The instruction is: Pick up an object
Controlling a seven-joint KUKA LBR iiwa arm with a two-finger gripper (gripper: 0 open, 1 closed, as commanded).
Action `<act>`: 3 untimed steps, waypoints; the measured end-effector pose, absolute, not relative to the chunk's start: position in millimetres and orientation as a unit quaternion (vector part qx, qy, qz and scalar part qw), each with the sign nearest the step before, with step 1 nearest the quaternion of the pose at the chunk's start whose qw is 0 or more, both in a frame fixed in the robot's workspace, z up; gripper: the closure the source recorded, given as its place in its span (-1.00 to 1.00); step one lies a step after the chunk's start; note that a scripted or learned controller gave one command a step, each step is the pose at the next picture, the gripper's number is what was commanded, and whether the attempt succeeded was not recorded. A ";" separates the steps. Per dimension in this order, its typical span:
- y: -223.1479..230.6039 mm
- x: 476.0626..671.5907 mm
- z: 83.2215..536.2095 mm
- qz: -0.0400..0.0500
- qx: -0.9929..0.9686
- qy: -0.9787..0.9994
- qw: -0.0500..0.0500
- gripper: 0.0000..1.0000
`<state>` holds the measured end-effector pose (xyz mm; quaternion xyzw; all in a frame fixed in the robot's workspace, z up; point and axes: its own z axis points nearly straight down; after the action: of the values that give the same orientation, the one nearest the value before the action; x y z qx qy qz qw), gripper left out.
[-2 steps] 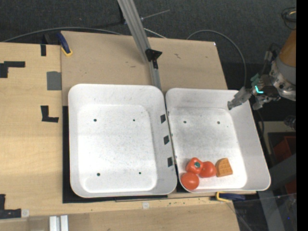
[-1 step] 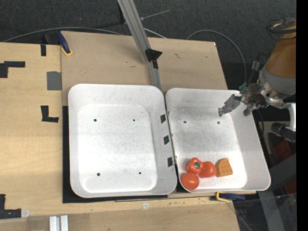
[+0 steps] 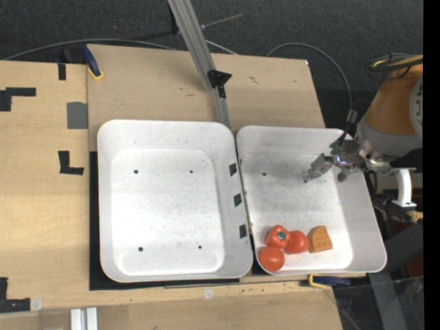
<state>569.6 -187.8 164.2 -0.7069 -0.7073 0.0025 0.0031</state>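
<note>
While the left bin [image 3: 165, 198] lies bare, we see red toys [image 3: 282, 243] and an orange block [image 3: 319, 239] at the right bin's [image 3: 289, 184] near edge; our tool [image 3: 328, 169] hovers above them, fingers parted, gripping nothing.

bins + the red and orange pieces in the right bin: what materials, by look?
Left bin and right bin: likely moulded plastic, matte white, rounded corners, dark speckled scuffs. Red pieces: probably plastic or rubber toy tomatoes, smooth with slight sheen. Orange block: matte, textured-looking, possibly foam or plastic; too small to tell.
</note>
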 end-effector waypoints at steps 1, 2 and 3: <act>-179.8 562.1 104.1 0.002 -0.707 -0.708 0.003 -1.00; -180.0 563.9 117.9 0.001 -0.706 -0.708 0.001 1.00; -180.0 574.4 166.6 -0.001 -0.706 -0.708 -0.002 1.00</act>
<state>574.4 -180.0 166.6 -0.7065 -0.7077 -0.0008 -0.0017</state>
